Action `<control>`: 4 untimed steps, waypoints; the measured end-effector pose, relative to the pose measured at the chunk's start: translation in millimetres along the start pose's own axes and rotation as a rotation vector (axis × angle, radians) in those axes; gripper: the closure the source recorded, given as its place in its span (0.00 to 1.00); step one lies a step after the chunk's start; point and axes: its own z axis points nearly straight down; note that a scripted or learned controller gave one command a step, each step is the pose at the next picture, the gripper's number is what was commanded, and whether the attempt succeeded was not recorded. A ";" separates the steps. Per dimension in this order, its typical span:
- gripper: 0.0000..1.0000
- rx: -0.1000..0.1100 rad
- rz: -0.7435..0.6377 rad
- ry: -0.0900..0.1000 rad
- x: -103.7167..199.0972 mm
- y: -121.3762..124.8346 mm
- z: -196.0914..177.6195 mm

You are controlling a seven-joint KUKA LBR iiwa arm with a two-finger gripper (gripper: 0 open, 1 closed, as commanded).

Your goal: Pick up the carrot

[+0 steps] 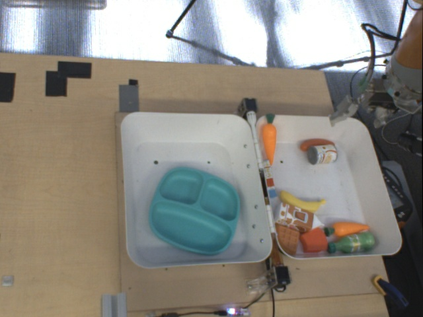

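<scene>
The carrot (268, 139) lies in the right bin (350, 177), at its far left corner, right against the wall shared with the left bin (139, 183). It is a smooth, glossy orange cone with a small green tuft at its far end, tapering toward the near side. A second carrot-like piece (349, 228), orange with a green end, lies at the near right of the same bin, just above a green bottle (353, 244) that lies on its side.

Both bins are shallow, matte white, with rounded corners, on a pale wood-grain counter (59, 197). The left bin holds a teal plate (193, 209), smooth plastic, rounded and split into three compartments.

Also in the right bin: a small can (323, 154) on its side with a red sausage-shaped piece (316, 143) touching its far edge, a curved yellow banana (302, 202), a brown box (291, 218) with white patterning, a waffle-textured tan piece (286, 238) and a red block (314, 240), these last few clustered at the near edge.

The arm (404, 65) sits at the far right, beyond the right bin's far corner, well apart from the carrot. A grey metal part by the bin's rim may be the claw (345, 109); I cannot tell whether it is open or closed. Nothing shows between its tips.
</scene>
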 end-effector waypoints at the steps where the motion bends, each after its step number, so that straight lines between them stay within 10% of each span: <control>1: 0.00 0.001 -0.011 0.002 64.1 14.7 62.9; 2: 0.00 0.000 -0.011 0.002 135.2 15.4 45.9; 3: 0.00 0.001 0.032 0.000 105.7 14.8 125.2; 4: 0.00 -0.021 -0.373 -0.010 91.3 -14.8 138.0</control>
